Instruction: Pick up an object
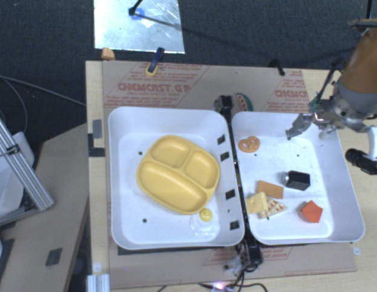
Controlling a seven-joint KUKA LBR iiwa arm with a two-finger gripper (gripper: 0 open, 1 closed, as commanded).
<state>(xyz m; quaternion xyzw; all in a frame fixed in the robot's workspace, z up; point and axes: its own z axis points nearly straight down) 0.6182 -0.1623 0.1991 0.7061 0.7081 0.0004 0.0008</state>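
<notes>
My gripper [311,127] hangs over the far right part of the right bin [334,163], open, with nothing between its fingers. In that bin lie a pretzel [249,143] at the far left, a black block [297,179] in the middle, and an orange-brown slab [270,189] beside it. Nearer the front are a yellow cheese wedge [256,202], a waffle-patterned cracker [275,208] and a red-orange block [311,212]. The gripper stands well above and behind the black block, touching none of these.
The left bin [124,163] holds a yellow divided tray [178,173] and a small yellow piece [205,215] near its front right corner. A black divider [232,163] runs between the bins. Foil sheet [138,16] lies beyond the bench.
</notes>
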